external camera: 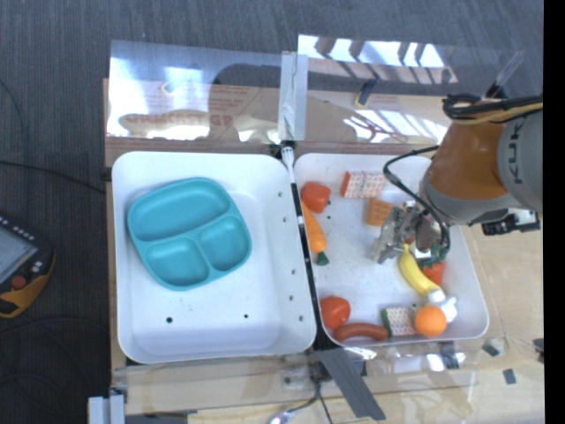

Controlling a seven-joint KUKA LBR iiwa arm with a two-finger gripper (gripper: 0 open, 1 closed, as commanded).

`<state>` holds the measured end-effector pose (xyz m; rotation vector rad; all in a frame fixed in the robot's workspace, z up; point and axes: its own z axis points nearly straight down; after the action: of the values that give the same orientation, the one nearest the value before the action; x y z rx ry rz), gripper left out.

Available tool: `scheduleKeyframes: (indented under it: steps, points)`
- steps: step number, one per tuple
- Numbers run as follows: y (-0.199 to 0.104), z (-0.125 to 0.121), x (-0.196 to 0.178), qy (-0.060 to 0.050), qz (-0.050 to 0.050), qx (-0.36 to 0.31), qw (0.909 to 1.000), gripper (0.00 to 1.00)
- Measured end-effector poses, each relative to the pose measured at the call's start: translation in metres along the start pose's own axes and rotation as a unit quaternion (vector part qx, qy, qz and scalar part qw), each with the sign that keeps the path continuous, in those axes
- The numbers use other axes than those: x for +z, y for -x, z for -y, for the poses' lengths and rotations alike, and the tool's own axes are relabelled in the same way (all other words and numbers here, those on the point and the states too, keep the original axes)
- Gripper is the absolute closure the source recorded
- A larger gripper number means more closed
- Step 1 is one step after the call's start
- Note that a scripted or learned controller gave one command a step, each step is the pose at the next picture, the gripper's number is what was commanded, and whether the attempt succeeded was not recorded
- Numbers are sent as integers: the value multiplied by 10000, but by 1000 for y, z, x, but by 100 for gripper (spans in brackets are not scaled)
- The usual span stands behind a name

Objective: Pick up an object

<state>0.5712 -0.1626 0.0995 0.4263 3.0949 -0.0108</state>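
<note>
Nearest the camera, along the right bin's [477,321] front edge, lie a red sausage [357,331], a red tomato-like piece [335,309], a small patterned block [398,318] and an orange ball [431,321]. Just behind them a yellow banana [411,271] lies at a slant, touching or nearly touching the hand [399,237], which hangs low over the bin's middle; whether it is released or clenched, I cannot tell. A carrot [315,235] and a red pepper [315,195] lie by the bin's left wall, two orange packets [364,185] farther back. The left bin [168,325] holds a teal divided tray [188,231].
</note>
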Motion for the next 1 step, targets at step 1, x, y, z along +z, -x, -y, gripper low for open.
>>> scheduleKeyframes:
  steps: [1]
  points:
    - [-12, -57, -92, 16, -91, 410, 9991, 100]
